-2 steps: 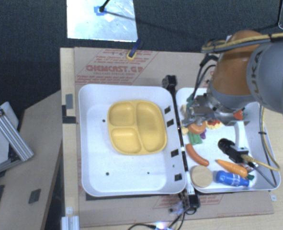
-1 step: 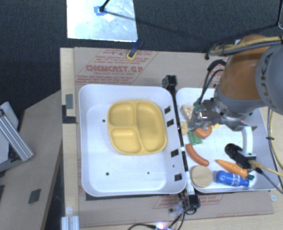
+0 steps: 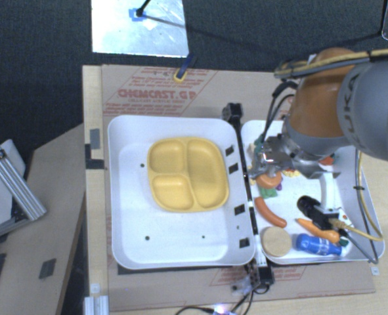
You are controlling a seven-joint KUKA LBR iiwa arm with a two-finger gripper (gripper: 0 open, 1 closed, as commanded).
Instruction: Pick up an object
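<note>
Gripper [image 3: 270, 165], finger state unclear, low over right bin [image 3: 358, 251] beside left bin [image 3: 125, 176].

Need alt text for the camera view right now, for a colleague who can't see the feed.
The grey arm reaches in from the right, its gripper low over the right bin, which holds a hot dog, a carrot, a blue bottle and a tan disc. The left bin holds a yellow divided plate.
</note>
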